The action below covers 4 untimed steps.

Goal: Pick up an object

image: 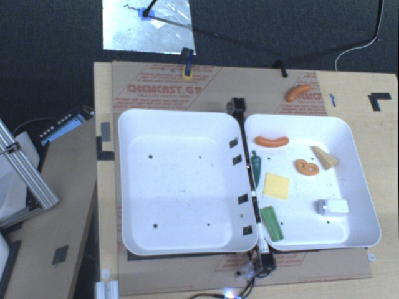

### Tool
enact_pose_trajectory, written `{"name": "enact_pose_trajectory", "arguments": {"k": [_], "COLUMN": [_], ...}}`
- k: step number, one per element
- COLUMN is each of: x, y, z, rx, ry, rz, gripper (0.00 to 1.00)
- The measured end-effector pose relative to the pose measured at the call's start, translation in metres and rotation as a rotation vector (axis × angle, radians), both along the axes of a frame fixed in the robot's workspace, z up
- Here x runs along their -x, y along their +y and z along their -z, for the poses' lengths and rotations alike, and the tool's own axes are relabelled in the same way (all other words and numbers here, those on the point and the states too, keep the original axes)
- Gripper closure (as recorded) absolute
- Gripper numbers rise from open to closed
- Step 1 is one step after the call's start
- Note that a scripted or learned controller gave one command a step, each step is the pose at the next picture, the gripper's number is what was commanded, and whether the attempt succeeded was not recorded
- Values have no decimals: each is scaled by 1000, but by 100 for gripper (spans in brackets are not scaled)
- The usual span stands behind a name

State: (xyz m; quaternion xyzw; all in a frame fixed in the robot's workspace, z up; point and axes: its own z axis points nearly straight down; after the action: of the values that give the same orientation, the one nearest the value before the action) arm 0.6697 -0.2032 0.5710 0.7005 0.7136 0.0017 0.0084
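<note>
Aluminium framing stands at the far left, beside the bench. A shiny sheet lies on the dark floor beyond the bench, and a yellow and blue clamp grips the far edge of the cardboard board under the bins.

The left bin shows a bare white floor with a few small dark dots. The right bin touches it along the middle, and this bin holds all the loose things to pick.

Along its left wall lies a small dark green piece, with a green block nearer the camera. An orange sausage lies toward the far wall, and a yellow square sits flat between the sausage and the green block. Further right are an orange pretzel, a tan cone just beside it, and a white block near the front right corner.

A second sausage rests on the cardboard beyond the right bin. Whether the gripper is spread or pressed together cannot be told.
</note>
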Motion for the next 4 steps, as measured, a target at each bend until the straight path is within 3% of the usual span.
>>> {"name": "enact_pose_trajectory", "arguments": {"k": [1,2,3,4], "x": [0,0,94,30], "y": [0,1,112,119], "z": [0,-12,210,200], "rx": [0,3,-15,-8], "ry": [1,-3,32,9], "rz": [0,-4,9,12], "gripper": [0,100,100,100]}}
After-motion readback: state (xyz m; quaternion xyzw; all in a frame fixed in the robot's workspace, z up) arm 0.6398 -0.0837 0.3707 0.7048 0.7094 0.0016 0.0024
